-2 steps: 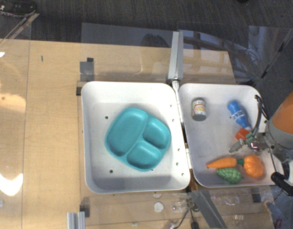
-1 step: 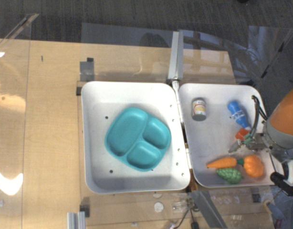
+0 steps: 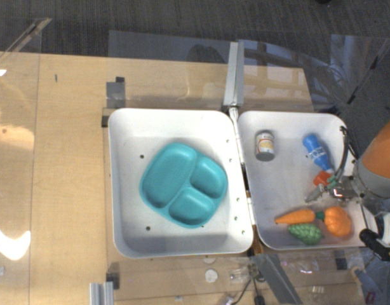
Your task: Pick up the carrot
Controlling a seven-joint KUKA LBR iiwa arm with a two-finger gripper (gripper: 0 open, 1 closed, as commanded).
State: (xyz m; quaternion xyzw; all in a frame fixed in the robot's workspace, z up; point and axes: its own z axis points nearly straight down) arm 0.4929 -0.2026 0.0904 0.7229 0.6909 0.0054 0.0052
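Observation:
The carrot [image 3: 295, 217] is orange with a green top and lies on its side near the front of the right bin [image 3: 271, 180], tip pointing left. My gripper [image 3: 323, 192] hangs just above and to the right of it, close over the bin floor, apart from the carrot. A small red object [image 3: 320, 178] sits right beside the gripper. The grey arm with its orange band [image 3: 380, 157] comes in from the right edge.
Touching the carrot's front side lies a green knobbly vegetable [image 3: 306, 233], and a round orange fruit [image 3: 338, 222] sits at its right. A blue bottle [image 3: 316, 150] and a small can [image 3: 265, 145] stand farther back. The left bin [image 3: 125, 170] holds a teal divided plate [image 3: 184, 183].

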